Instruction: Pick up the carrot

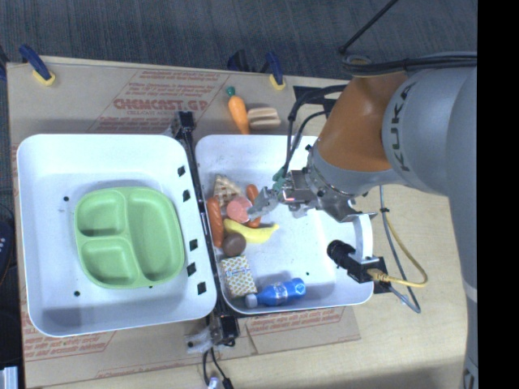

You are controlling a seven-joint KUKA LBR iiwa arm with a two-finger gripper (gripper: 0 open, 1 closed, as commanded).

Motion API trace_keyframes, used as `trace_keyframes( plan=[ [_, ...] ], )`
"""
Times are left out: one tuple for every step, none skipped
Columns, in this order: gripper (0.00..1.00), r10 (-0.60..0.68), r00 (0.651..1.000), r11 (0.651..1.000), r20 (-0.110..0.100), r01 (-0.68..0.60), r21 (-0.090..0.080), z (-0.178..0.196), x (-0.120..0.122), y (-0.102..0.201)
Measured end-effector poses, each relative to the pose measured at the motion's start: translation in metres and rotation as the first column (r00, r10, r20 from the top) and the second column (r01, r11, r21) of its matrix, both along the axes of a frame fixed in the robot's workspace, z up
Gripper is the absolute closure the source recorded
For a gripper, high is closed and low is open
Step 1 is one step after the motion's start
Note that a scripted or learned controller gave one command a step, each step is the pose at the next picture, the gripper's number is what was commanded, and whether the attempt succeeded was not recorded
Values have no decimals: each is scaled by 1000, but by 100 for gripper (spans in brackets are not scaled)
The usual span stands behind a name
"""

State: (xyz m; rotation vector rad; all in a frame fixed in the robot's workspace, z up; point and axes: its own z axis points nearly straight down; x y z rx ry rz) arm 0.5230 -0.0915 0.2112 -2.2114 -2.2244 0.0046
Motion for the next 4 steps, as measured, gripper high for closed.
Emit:
trace_keyframes(
  plan=[
    [0, 78, 997, 997, 2, -78, -1, -20, 78, 32],
    [0, 107, 994, 994, 2, -107, -2, -54, 117, -39],
    [0, 266, 964, 964, 6, -266, -4, 109, 134, -46],
    [0, -201, 980, 980, 0, 201, -2, -30, 133, -65]
  ],
)
